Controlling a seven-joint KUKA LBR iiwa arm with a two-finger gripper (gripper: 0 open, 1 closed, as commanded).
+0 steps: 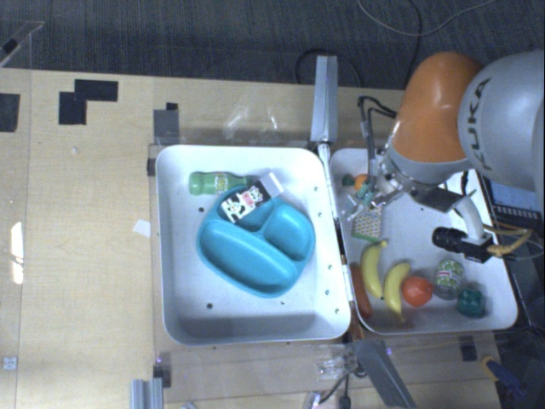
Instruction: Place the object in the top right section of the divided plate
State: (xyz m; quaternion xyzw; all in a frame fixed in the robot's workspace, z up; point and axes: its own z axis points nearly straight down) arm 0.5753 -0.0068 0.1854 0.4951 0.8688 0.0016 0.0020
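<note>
A blue divided plate (255,258) lies tilted in the left bin (183,305). A small carton (244,203) with a black, white and red print rests on the plate's upper left part, partly over its rim. My gripper (371,198) is over the upper left corner of the right bin (502,313), under the orange-banded wrist. Right around it lie a small teal and orange item (361,186) and a grey speckled piece (367,222). The wrist hides what is directly under the gripper.
A green bottle (213,181) lies along the left bin's far wall, beside the carton. The right bin holds two bananas (385,278), a red tomato (416,290), a clear jar (449,275), a teal object (469,301) and a reddish stick (361,295).
</note>
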